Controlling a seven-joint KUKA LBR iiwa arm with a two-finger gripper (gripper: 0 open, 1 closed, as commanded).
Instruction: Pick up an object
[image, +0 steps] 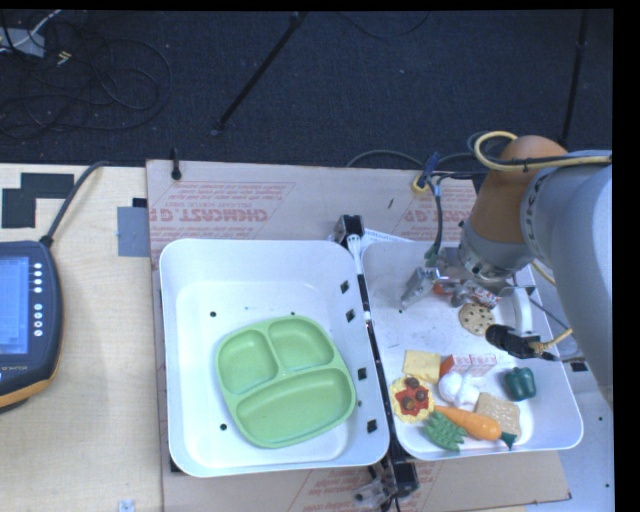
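Note:
The right bin (400, 330) holds several toy foods along its near side: a yellow cheese wedge (423, 364), a pizza slice (412, 398), a white egg-like piece (455, 385), an orange carrot (468, 422), a tan cracker (497, 412), a leafy green piece (441, 433) and a dark green pepper (519, 382). A brown cookie (475, 318) lies just under the wrist. My gripper (428, 287) hangs over the bare far part of this bin, open with nothing between its fingers, up and left of the food pile.
The left bin (190, 300) holds a green divided plate (285, 380). A ridge with black clips (360, 320) separates the two bins. A tablet-like pendant (25, 320) lies on the bench at far left.

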